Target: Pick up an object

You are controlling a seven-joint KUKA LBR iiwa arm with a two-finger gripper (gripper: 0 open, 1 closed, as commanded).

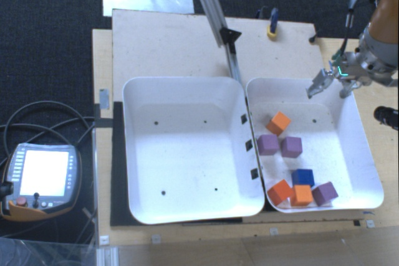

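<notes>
Fingers (331, 85) of the arm (380, 40) are spread wide apart with nothing between them, poised over the far rim of the right bin (361, 152), at about one o'clock from that bin's middle. Every block lies in this bin. An orange block (279, 123) sits nearest the fingers, toward seven o'clock from them. Just below it two purple blocks (269, 144) (291, 146) rest side by side, close together. Toward six o'clock in the bin a cluster gathers near the front wall: a blue block (303, 177), two more orange blocks (280, 191) (302, 195) and a third purple block (325, 193). At nine o'clock, the left bin (187, 152) sits beside it on the surface (187, 47).
</notes>
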